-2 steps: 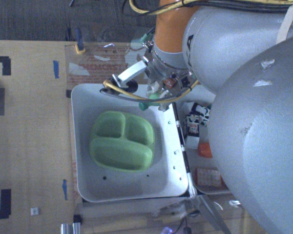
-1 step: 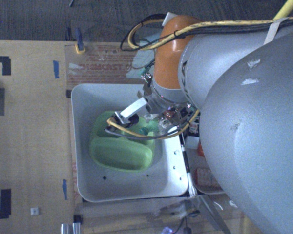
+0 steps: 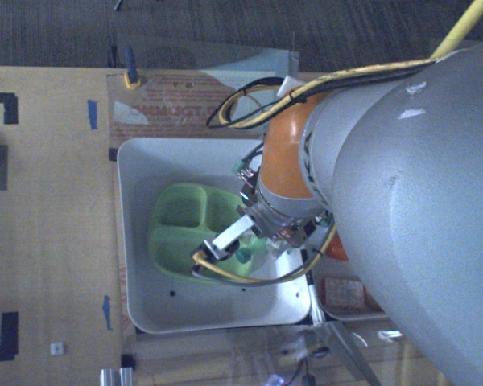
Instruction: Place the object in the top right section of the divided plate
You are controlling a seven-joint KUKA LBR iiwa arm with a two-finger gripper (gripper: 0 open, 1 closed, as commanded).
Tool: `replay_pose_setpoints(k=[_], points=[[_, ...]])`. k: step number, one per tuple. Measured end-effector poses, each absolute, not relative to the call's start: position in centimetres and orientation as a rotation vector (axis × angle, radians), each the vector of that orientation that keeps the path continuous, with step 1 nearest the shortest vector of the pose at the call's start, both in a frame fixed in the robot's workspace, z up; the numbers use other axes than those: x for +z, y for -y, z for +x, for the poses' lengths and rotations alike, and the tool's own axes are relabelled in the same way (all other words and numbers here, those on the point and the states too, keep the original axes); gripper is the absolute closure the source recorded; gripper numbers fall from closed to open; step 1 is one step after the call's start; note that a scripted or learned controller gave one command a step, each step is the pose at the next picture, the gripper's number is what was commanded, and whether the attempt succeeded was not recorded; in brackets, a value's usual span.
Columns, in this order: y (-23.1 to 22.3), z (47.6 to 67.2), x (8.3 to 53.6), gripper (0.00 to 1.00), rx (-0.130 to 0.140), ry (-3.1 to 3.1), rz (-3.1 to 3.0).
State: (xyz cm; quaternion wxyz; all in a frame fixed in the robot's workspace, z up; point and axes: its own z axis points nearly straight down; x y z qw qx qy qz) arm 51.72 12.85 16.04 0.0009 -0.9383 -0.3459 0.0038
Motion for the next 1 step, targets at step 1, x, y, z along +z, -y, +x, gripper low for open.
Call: replay_pose_setpoints(k=[1], points=[[-12.23, 61.11, 22.42, 1.00, 0.005, 1.287, -2.865]])
